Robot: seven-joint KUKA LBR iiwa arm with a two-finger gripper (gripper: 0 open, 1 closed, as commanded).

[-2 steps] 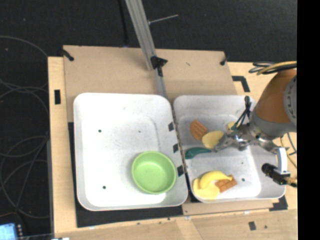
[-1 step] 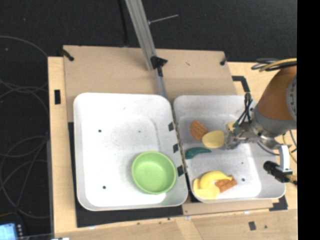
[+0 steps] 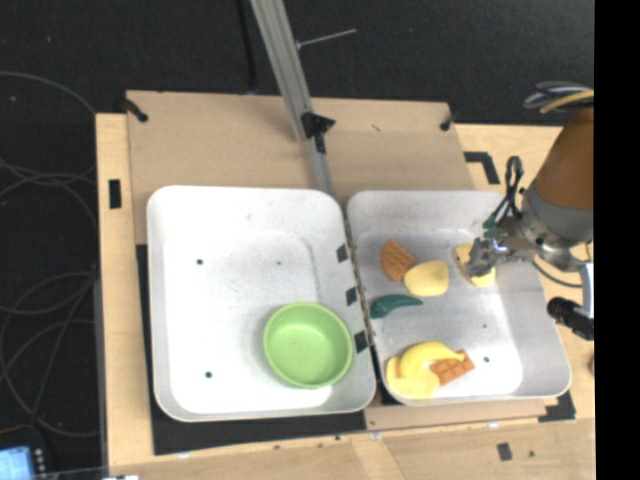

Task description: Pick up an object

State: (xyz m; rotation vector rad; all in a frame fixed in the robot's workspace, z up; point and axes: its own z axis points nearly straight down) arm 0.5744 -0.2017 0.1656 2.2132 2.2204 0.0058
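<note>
My gripper (image 3: 484, 259) hangs low over the right bin (image 3: 520, 368), at its upper right part. Directly under and beside it lies a small yellow object (image 3: 481, 274), partly hidden by the fingers. A pale yellow lump (image 3: 428, 278) rests a little to the left of the gripper. Next to that lump sits an orange ridged piece (image 3: 396, 259), and a dark teal piece (image 3: 394, 305) lies below it. Near the bin's front edge sits a yellow object (image 3: 418, 366) with an orange piece (image 3: 452, 369) on it.
The left bin (image 3: 200, 268) holds a green bowl (image 3: 307, 343) at its front right corner. A grey metal pole (image 3: 290, 78) slants from the top of the view to the gap between the bins. The arm's orange band (image 3: 572, 163) fills the right side.
</note>
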